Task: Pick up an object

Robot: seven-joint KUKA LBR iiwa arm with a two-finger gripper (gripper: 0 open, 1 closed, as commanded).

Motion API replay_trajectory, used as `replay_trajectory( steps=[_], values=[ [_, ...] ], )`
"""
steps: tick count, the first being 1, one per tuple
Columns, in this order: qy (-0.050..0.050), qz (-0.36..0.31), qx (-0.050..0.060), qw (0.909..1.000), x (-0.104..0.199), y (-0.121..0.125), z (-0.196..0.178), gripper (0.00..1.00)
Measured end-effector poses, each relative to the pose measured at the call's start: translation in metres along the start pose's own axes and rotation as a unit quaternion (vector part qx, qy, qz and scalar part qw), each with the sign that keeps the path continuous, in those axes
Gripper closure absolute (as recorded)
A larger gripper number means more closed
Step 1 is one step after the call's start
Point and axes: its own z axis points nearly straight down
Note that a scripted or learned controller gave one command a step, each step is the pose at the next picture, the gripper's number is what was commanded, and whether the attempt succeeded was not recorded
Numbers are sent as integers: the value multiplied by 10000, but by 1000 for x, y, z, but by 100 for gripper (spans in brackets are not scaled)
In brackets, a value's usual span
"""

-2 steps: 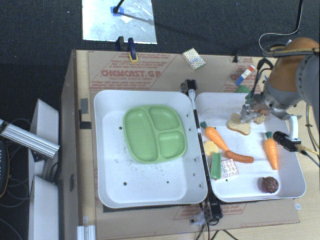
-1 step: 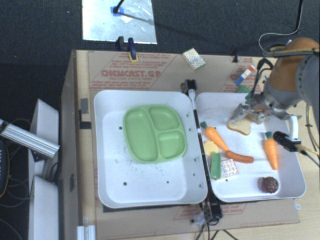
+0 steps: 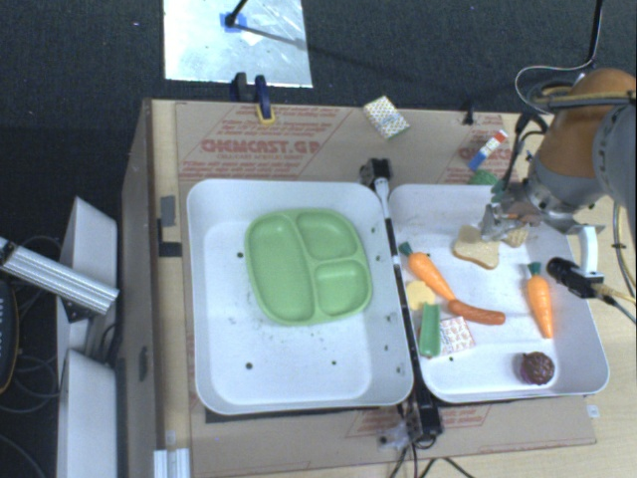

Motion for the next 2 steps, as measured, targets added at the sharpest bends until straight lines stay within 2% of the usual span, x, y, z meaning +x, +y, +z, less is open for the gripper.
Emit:
replay_trajectory(
  steps=[1, 2],
  values=[
    [0, -1, 1, 10000, 0, 0, 0, 0],
    [1, -7, 19, 10000, -25, 13, 21, 0]
  ],
)
